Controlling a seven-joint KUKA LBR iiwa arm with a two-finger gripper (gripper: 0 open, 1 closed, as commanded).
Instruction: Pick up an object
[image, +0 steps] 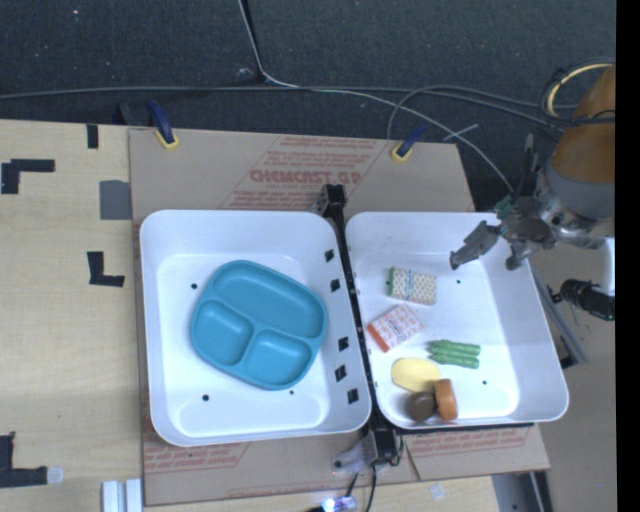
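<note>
Cardboard covers the bench (300, 175), clamped at its far edge, and two shallow white bins sit side by side on it. Left of the divider, the left bin (165, 330) holds a blue sectioned tray (258, 325) and nothing else. Everything that could be picked lies in the right bin (520, 340): a small speckled packet (413, 285) toward the middle, a pink-and-white packet (395, 326) just below it, a green bean pod (454, 351) to the right of that, and near the front wall a yellow lemon-like piece (414, 373) touching a brown-and-orange item (432, 401).

At the right bin's far right corner the gripper (493, 245) hangs above the rim, its two dark fingers spread wide with nothing between them. It is well apart from all the objects, so the task looks to be at the approach stage, with no grasp begun.

Which object is the target cannot be told from this pose. The speckled packet is nearest to the fingers and stands clear of its neighbours, so it seems the easiest choice. Reaching it would call for travelling leftward and toward the bin's middle, lowering with the fingers straddling the packet, then closing. The flat packets may be hard to catch against the floor; how thick they are is unclear at this resolution.
</note>
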